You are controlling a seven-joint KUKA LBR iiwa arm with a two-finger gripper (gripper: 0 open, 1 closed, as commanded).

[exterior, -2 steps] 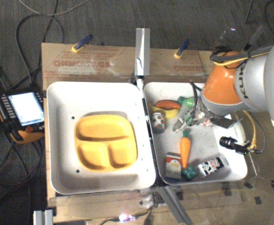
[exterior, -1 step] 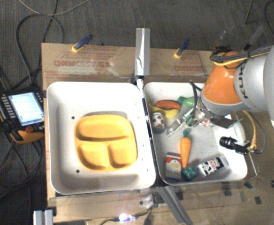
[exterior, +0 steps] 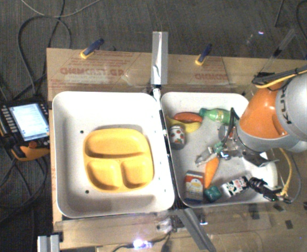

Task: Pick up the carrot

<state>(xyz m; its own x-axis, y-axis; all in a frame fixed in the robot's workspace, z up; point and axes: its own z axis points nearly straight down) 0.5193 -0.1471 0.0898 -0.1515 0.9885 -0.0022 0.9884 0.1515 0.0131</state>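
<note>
The carrot (exterior: 211, 172) is orange and lies tilted on the floor of the right bin (exterior: 206, 100), its thick end up toward the gripper and its tip pointing down toward the bin's front. My gripper (exterior: 215, 153) hangs over the carrot's upper end, below the arm's orange band (exterior: 263, 118). The metal fingers (exterior: 202, 157) look spread apart and open, with the carrot's top just beneath them. The carrot rests in the bin and is not lifted.
Around the carrot in the right bin are a small carton (exterior: 194, 185), a teal object (exterior: 212, 193), a black-and-white bottle (exterior: 235, 185), a small can (exterior: 177, 136), a red-and-yellow item (exterior: 187, 119) and a green bottle (exterior: 216, 114). The left bin (exterior: 69, 140) holds a yellow divided plate (exterior: 119, 157).
</note>
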